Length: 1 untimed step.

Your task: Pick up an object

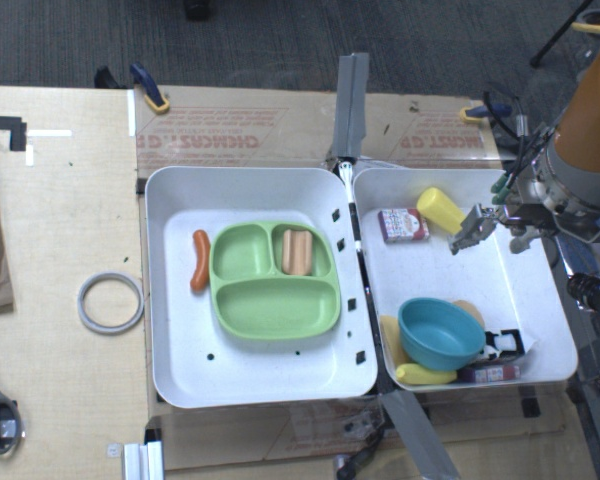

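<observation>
Gripper [492, 230] hangs beside yellow cylinder [439, 209] and small box [402, 225].

Both white bins [165, 298] look like smooth, faintly glossy plastic; the green divided tray [270, 308] is matt plastic; the blue bowl [438, 334], below the jaws, is glossy plastic; the yellow cylinder [440, 209] just left of the jaws looks smooth; the gripper [492, 230] is dull grey metal; the bench top [60, 228] is pale matt wood.

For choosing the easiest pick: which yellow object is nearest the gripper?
The yellow block at the right bin's far side, beside the gripper. The banana lies at the near edge.
</observation>
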Tool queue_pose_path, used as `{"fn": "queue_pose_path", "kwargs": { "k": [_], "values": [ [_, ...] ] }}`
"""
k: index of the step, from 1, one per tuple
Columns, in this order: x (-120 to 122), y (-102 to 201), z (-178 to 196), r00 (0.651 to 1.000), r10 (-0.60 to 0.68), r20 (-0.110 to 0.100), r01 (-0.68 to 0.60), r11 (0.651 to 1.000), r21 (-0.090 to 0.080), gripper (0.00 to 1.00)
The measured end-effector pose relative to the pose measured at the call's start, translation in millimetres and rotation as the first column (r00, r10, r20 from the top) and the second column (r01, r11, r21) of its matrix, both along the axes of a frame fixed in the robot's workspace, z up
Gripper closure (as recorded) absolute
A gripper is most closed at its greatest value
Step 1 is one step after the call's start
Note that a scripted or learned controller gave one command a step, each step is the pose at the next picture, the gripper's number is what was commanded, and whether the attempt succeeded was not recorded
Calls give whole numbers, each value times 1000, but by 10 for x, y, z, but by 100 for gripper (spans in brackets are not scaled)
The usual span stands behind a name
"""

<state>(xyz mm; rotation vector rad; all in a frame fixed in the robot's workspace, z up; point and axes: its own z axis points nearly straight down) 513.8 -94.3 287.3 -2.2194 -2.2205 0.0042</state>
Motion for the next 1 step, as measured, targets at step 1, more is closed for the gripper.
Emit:
{"fn": "queue_pose_path", "kwargs": {
  "k": [1],
  "values": [
    [788, -616, -858, 991, 135, 2, -135, 991, 0, 0]
  ]
}}
